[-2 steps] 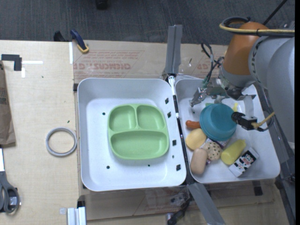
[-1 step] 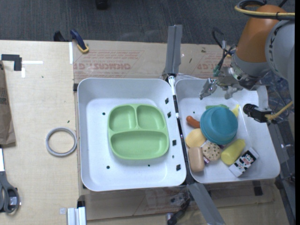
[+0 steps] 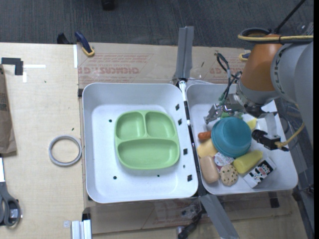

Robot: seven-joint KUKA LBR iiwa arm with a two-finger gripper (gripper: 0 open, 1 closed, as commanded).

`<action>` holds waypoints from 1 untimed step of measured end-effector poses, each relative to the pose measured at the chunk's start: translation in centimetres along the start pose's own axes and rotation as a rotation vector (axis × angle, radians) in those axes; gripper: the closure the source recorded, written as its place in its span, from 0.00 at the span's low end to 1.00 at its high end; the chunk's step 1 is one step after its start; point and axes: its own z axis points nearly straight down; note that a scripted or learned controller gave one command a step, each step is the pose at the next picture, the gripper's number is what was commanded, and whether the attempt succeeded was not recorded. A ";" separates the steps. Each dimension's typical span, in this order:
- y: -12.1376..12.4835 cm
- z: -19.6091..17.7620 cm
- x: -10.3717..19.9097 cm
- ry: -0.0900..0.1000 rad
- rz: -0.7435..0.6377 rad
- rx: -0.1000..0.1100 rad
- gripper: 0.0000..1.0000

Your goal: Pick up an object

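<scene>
My arm comes in from the right over the right bin, and my end effector sits low at the back of that bin, just behind the blue bowl. I cannot tell from this angle how it stands, and I see nothing pinched in it.

The things to pick lie heaped in the right bin. The blue bowl is tipped on its side in the middle of the pile. A yellow block lies just in front of it to the right, touching its rim. A cookie sits at the front, beside a tan bread roll. A carrot pokes out at the left of the bowl. A small black-and-white box rests near the front right corner.

The left bin holds a green divided plate, lying flat near its middle.

On the tabletop to the left lies a grey ring, well apart from both bins
</scene>
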 end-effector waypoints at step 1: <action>0.1 -1.1 -0.3 -0.003 0.005 -0.004 1.00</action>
